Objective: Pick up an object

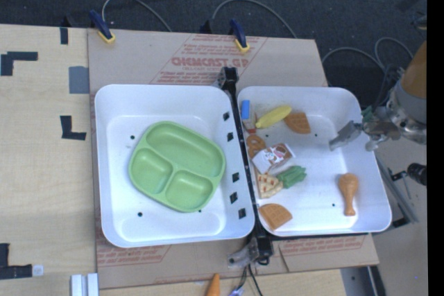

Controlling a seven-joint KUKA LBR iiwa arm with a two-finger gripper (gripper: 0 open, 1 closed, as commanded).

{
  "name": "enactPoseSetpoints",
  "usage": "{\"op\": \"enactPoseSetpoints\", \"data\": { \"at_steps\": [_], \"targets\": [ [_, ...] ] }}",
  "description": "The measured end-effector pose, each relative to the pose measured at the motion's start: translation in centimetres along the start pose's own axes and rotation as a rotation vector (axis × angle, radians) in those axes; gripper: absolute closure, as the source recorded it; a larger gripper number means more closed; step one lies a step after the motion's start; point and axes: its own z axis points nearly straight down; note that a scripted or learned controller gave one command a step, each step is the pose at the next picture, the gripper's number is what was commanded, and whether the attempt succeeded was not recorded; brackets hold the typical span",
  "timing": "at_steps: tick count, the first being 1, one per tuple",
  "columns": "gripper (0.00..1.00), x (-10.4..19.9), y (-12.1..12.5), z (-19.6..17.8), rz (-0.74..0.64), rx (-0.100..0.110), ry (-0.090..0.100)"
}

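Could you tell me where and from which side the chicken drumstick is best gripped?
Probably from above, across the narrow shank of the chicken drumstick, which lies flat and apart from the other food in the right bin, fat end up-frame; fingers would straddle it left-right.

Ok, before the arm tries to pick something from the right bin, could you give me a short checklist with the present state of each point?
1. Gripper carries nothing: ok, nothing shows between its fingers.
2. Gripper is over the right bin: ok, near its right side.
3. A free-standing target exists: ok, the drumstick lies apart from the other items.
4. Crowded items avoided: not ok if aiming left, where the waffle, green item and packet touch.
5. Corn is reachable: cannot tell.
6. Green plate is out of the way: ok, it lies in the left bin.
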Motion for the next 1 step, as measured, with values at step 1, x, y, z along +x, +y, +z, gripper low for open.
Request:
{"op": "enactPoseSetpoints", "data": {
  "at_steps": [1],
  "targets": [
    [0.0,4.17,8.52,11.37,-0.002,-0.003,0.0]
  ]
}}
